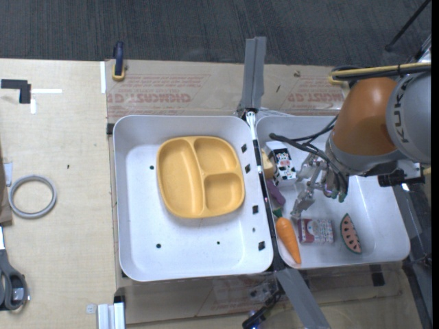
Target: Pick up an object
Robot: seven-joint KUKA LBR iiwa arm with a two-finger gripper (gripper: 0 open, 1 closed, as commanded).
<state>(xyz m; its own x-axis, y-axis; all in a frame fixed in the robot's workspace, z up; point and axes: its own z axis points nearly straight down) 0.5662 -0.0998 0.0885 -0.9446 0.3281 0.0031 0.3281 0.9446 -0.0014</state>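
**Gripper low in the right bin, among the small toys**

From my console the biggest thing is the bench [55,115], with the two white bins side by side. The left bin [137,252] carries a yellow divided plate [201,175], lying flat toward its upper half. The arm [374,125] comes in from the right and hangs over the right bin [384,238], orange band uppermost.

The gripper [302,208] points down and leftward into that bin; its metal fingers look slightly parted with nothing between them (though wiring clutters the spot, so I read this cautiously). Just below its tips lies a red-and-white packet [317,231], close but apparently not clasped. Left of that is a carrot [288,240] against the bin's left wall, a purple piece [275,193] above it, and a watermelon slice [351,234] to the right. A small printed box [282,164] sits near the top-left corner.
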